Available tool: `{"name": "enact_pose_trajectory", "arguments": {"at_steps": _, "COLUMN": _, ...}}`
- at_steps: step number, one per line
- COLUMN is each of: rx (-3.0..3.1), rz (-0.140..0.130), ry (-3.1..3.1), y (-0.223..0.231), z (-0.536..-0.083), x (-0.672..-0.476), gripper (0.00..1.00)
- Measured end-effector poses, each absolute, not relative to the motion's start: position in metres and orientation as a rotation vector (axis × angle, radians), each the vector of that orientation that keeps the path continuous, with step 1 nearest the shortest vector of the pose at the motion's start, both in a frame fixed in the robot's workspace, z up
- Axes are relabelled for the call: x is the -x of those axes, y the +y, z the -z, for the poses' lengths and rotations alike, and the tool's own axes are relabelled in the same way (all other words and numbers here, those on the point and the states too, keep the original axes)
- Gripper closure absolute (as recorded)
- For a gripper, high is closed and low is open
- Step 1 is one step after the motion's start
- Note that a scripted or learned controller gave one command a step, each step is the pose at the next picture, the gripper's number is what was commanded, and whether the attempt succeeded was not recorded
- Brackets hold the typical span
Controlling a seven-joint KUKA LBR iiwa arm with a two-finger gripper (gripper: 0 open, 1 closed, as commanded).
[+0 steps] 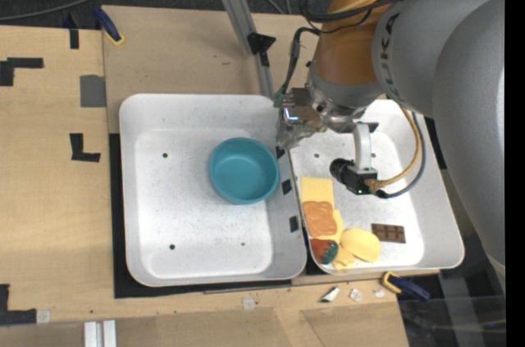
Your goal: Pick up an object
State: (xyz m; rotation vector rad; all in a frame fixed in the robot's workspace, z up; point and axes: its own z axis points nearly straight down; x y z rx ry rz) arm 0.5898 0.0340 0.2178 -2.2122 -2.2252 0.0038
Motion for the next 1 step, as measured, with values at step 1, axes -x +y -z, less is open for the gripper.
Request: {"name": "enact_pose_trajectory", "arguments": {"at_steps": 1, "rx": 2.209, "rz": -0.002, "ry": -2.228, "y": 0.0925, "z": -0.226, "x": -0.5669, "gripper": 1.0}}
